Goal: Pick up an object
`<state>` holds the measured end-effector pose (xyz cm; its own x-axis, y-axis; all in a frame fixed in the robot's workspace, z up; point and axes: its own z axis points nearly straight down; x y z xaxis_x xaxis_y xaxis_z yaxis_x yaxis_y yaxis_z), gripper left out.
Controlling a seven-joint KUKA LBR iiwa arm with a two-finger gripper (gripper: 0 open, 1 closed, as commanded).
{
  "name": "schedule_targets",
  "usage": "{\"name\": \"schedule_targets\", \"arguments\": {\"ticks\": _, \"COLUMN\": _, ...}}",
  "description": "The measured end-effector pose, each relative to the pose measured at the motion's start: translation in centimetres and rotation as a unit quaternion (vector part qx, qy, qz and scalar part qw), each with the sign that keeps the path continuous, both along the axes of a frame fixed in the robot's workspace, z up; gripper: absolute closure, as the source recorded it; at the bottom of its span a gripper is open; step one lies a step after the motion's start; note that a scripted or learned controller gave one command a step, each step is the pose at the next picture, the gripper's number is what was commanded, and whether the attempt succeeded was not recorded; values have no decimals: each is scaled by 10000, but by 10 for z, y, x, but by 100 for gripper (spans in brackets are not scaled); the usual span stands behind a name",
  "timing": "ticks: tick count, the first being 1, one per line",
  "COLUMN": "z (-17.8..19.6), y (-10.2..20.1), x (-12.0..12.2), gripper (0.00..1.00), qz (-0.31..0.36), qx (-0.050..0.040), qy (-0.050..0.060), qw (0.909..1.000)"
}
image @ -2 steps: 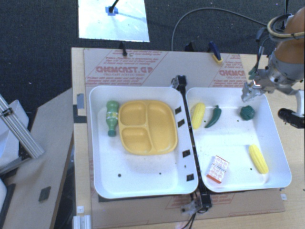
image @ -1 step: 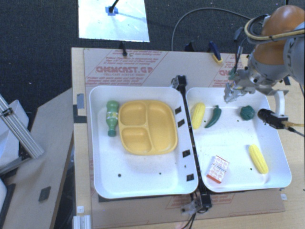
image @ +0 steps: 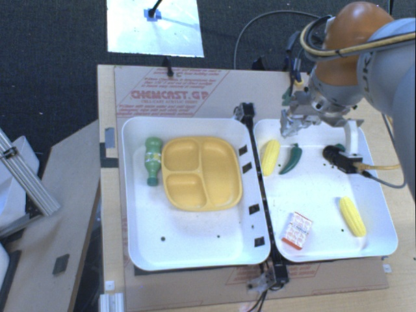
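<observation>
My gripper [image: 290, 126] hangs over the far left part of the right bin [image: 383, 239]. Just in front of it lie a yellow corn cob [image: 269, 156] and a dark green chili pepper [image: 292, 158], side by side near the divider. A second corn cob [image: 352, 216] rests toward the right bin's near right corner. A red and white packet [image: 297, 230] lies at the near left of that bin. I see nothing held in the gripper.
The left bin [image: 140, 239] holds a yellow compartment plate [image: 200, 173] in its middle and a green bottle [image: 153, 160] lying beside the plate's left edge. A black-clipped divider [image: 253, 174] separates the bins. A shiny sheet [image: 155, 18] lies beyond the bench.
</observation>
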<state>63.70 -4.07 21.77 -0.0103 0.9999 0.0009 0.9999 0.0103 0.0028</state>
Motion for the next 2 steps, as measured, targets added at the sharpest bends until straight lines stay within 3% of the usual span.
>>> {"name": "schedule_targets", "arguments": {"ticks": 2, "z": -1, "y": 103, "x": -2, "gripper": 100, "qz": -2, "qx": 3, "qy": 9, "qw": 10000}}
